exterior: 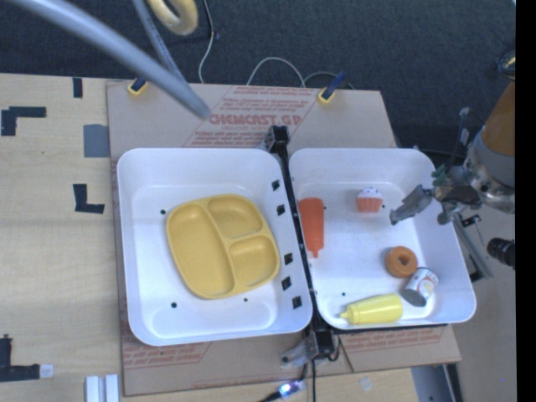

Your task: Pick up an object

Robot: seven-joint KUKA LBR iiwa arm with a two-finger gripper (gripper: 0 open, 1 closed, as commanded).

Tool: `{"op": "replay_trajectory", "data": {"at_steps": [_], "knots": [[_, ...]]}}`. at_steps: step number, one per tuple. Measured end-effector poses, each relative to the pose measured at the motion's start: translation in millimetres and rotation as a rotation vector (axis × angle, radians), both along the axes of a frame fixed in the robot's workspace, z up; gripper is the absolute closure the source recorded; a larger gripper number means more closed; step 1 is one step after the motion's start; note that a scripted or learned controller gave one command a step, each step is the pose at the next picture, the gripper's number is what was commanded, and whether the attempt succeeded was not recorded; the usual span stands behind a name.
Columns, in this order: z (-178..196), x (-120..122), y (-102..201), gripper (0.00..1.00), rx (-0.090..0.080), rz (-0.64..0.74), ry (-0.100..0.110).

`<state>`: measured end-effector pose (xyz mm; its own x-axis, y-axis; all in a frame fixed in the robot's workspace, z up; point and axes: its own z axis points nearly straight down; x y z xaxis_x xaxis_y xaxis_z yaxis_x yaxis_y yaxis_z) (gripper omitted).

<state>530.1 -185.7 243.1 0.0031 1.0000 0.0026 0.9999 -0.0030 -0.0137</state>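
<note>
My gripper (416, 201) hangs over the right bin (381, 162) near its right wall; I cannot tell its state. Around it lie a small cupcake (369, 199), a ringed doughnut (401, 261) and a small can (420, 286). The orange carrot (312, 224) lies lengthwise against the left wall; the yellow bottle (372, 310) lies crosswise. A smooth, yellow, sectioned plate (222, 245) sits in the left bin (134, 224).
</note>
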Motion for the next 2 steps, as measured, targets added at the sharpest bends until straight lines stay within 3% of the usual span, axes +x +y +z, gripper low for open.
{"op": "replay_trajectory", "data": {"at_steps": [1,2], "knots": [[7,3,1,0.00,-0.003,0.004,-0.012],[-37,-2,-1,0.00,-0.002,0.003,-0.008]]}}
